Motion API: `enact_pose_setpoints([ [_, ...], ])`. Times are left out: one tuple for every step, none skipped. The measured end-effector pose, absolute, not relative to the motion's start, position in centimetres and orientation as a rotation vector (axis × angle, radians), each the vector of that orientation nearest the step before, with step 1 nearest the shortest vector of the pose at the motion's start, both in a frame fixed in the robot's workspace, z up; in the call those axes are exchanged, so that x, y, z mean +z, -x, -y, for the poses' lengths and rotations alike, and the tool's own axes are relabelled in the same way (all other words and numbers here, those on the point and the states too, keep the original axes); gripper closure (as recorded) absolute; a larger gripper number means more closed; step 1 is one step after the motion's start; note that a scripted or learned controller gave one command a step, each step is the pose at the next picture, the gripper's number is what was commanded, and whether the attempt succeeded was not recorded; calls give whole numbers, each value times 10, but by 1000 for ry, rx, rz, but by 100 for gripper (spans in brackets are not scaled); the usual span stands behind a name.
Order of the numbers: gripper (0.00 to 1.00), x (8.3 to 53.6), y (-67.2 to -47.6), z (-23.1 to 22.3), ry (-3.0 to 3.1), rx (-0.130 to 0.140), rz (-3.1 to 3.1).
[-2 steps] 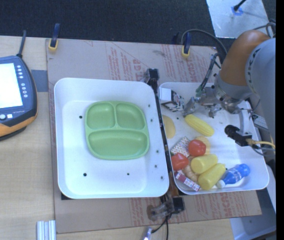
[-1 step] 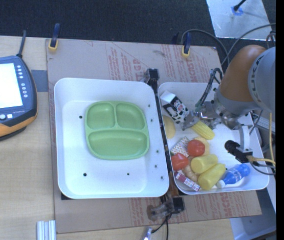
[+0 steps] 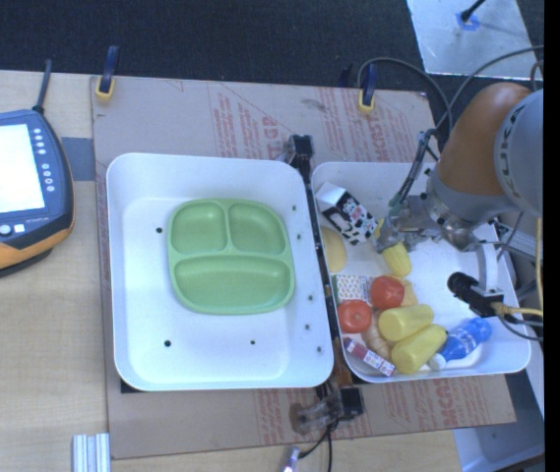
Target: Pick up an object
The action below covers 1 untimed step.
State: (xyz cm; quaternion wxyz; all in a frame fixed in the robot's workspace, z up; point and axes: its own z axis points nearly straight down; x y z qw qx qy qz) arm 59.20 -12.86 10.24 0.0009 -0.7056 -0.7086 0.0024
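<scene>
While toys (image 3: pixel 404 330) crowd the right bin (image 3: pixel 516 362), the gripper (image 3: pixel 395 232) hangs near its rim.

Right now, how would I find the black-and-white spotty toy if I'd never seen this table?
Look at the right white bin, the one full of toys. Go to its far left corner, up beside the divider. The black-and-white toy sits there, patterned like a cow, while its neighbours are plain yellow or red.

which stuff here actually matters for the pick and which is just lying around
Belongs to the job:
gripper over the right bin
small yellow piece just beneath it
tomatoes, yellow pieces, blue bottle, cow-print carton

Just lying about:
green divided plate in the left bin
tablet pendant
</scene>
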Motion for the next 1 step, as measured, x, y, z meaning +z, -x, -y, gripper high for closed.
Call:
enact_pose_setpoints([
  [100,192,-570,58,2215,0,2225],
])
